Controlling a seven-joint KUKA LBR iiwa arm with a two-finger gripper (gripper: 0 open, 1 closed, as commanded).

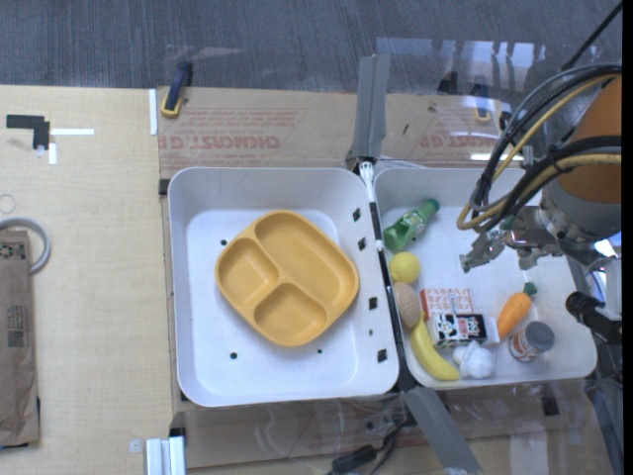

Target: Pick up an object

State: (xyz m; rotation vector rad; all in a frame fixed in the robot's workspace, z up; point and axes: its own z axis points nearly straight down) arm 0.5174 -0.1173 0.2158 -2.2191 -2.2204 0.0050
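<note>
camera view has the two-finger gripper (482,255) hovering with fingers apart and nothing between them above the right white bin (584,366), where the crowded orange plastic carrot (513,313) could slip aside.

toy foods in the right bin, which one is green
The green bottle, lying tilted at the bin's far left corner. The others differ: the lemon and banana are yellow, and the carrot is orange.
</note>
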